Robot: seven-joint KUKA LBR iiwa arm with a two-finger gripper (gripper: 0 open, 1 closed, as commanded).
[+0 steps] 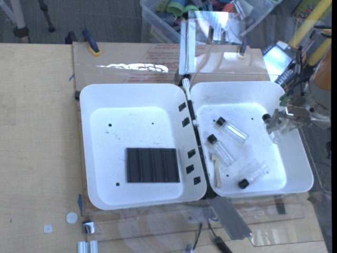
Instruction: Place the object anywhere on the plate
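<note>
Nothing on dark plate point(152, 165) yet; vials point(230, 129) in right bin point(300, 162); gripper point(278, 124) at right rim, finger state unclear.

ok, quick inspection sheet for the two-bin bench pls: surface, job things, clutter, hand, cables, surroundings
Surface: wooden bench bearing the left bin and right bin, side by side.
Job's things: dark ribbed plate lying flat in the left bin; three clear vials with black caps in the right bin, upper vial, middle vial, lower vial.
Clutter: pale stick beside the vials; small round bits on the bench, front left.
Hand: hand at the right bin's right rim; grip state unclear.
Cables: nothing seen clearly.
Surroundings: clear tub of colourful toys behind the bins; cardboard sheet under them.
</note>
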